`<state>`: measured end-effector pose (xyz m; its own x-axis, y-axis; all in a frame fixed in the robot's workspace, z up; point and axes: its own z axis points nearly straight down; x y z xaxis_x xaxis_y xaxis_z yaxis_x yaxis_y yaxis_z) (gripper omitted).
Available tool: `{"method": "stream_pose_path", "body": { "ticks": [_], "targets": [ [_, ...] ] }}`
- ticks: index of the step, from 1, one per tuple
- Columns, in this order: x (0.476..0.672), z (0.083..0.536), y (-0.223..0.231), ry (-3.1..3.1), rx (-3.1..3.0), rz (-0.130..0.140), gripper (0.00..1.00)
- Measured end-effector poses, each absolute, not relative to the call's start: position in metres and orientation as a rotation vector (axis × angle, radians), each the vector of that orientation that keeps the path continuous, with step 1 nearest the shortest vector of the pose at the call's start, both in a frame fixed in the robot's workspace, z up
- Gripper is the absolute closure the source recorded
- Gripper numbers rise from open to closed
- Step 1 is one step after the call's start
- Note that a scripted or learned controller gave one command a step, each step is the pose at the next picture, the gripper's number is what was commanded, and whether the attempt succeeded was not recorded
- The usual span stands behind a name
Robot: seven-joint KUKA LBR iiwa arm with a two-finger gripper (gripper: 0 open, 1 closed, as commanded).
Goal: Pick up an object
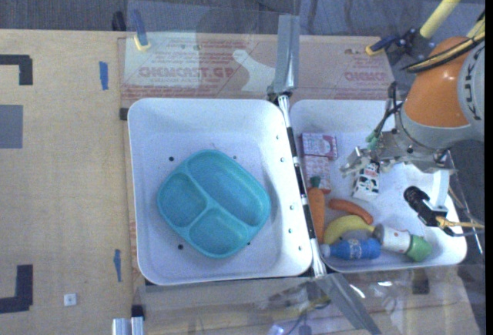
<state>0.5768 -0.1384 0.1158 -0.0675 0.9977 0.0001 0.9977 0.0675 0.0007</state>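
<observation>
Several small items crowd the right bin (pixel 454 249). Gripper (pixel 368 164) hangs over its middle; finger spread unreadable, cannot tell. Just below the gripper: small black-and-white carton (pixel 365 185), likely light, thin-walled, crushable; best taken across its flat sides. Further below the carton: sausage (pixel 350 209), banana (pixel 345 229), blue bottle (pixel 353 250), all rounder, probably slipperier. Carrot (pixel 316 206) left of the carton.

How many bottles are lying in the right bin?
2. A blue bottle lies along the right bin's near edge. A white bottle with a green cap lies just right of it. The arm may hide more.
</observation>
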Motion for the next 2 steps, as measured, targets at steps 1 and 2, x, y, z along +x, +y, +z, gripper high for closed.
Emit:
{"method": "stream_pose_path", "body": {
  "ticks": [1,2],
  "targets": [
    [0.601,0.089,-0.141,2.311,2.110,0.009,0.00],
    [0.602,0.101,-0.145,2.300,2.114,0.012,1.00]
  ]
}}
